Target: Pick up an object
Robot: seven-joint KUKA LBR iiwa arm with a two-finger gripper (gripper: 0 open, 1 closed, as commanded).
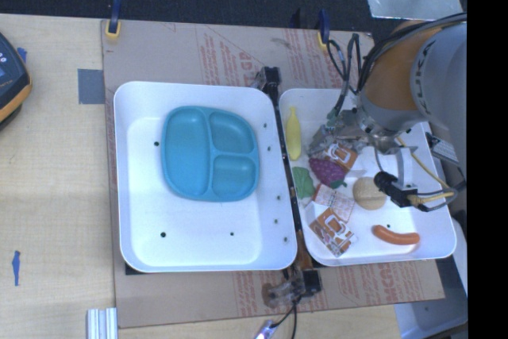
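Nearest me, on the surface (55, 194), I see the right bin (440, 246) with a sausage (395, 235) by its front edge and two snack packets (332, 220) just left of it. Farther back lie a round bun (369, 193), a purple grape bunch (326, 169), a green piece (302, 180) and a yellow banana (294, 133). The gripper (349, 140) hangs low over the grapes, under the grey arm (421, 75); I cannot tell how its tips stand. The left bin (143, 242) carries a blue divided plate (210, 152).
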